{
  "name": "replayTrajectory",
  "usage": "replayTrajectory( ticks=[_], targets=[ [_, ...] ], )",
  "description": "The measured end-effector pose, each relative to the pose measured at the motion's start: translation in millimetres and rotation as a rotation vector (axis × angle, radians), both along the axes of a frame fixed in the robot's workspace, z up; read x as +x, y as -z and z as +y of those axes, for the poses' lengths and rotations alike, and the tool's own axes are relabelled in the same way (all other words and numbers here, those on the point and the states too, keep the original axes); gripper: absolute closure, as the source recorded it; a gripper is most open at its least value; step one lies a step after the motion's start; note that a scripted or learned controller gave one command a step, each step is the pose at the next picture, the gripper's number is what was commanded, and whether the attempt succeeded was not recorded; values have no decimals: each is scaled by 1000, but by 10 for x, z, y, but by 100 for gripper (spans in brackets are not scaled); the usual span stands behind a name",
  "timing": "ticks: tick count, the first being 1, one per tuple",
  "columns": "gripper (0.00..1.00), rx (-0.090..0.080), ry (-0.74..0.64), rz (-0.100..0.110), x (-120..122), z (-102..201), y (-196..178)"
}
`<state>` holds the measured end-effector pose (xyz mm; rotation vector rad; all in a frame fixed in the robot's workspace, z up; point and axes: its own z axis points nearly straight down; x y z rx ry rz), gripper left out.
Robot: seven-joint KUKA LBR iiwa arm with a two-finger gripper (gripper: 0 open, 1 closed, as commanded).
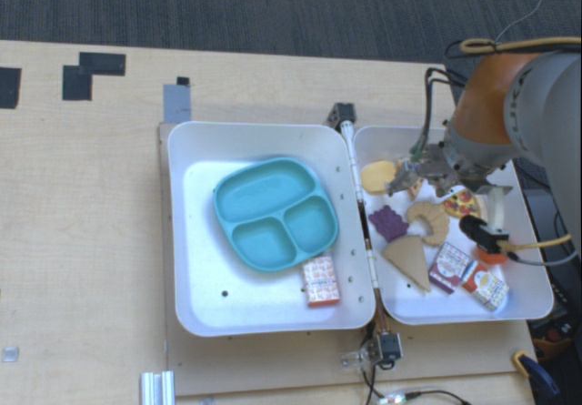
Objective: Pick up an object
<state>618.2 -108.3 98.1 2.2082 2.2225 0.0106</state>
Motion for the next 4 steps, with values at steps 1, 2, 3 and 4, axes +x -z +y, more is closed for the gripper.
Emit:
replayTrajectory(
  ticks=[1,2,3,4],
  targets=[
    [100,1,-2,-1,8,8,-107],
    [0,0,-2,-3,11,8,-109],
    [100,1,-4,-7,25,18,-220],
    [0,1,-4,-6,24,17,-219]
  ],
)
